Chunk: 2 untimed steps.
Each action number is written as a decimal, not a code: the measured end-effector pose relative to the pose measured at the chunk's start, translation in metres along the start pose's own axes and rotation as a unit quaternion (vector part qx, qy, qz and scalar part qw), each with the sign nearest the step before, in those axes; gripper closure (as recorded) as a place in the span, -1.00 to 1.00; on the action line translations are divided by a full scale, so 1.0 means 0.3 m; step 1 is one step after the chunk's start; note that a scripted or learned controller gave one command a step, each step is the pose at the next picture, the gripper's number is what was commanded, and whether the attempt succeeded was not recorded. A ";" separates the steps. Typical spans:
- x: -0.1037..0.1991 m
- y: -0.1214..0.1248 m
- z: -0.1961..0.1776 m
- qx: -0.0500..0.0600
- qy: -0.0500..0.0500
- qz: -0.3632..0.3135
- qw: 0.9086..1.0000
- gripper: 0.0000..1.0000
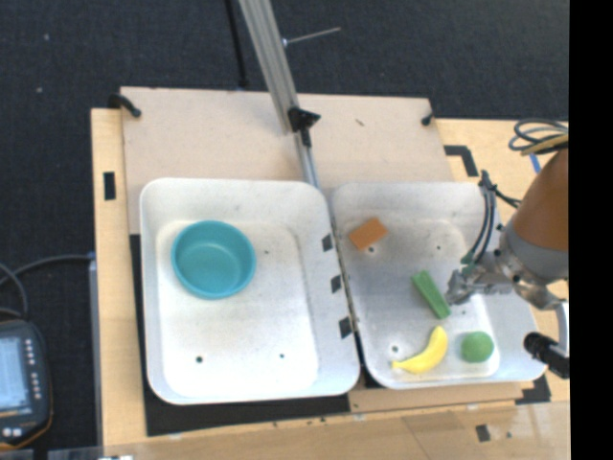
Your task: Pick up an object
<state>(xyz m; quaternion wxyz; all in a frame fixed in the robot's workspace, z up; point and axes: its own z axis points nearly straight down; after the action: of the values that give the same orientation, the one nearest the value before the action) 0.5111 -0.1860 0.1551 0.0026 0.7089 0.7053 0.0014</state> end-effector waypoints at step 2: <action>-0.011 -0.028 -0.318 -0.001 -0.001 -0.004 1.000 1.00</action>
<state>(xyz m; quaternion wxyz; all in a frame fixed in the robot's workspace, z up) 0.5023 -0.1891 0.2505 0.0040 0.7060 0.7082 0.0016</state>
